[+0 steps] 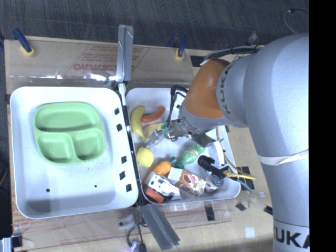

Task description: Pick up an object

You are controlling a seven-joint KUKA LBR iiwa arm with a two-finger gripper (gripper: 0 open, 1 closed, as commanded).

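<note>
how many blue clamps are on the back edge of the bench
2. One blue clamp sits at the far left corner of the board, and another blue clamp is behind the right bin, near the arm. The arm may hide more further right.

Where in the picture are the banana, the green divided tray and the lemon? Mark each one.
banana (137,121): camera view, middle of its curved yellow body.
green divided tray (52,117): camera view, floor of its large upper compartment.
lemon (145,156): camera view, centre of its yellow skin.
</note>
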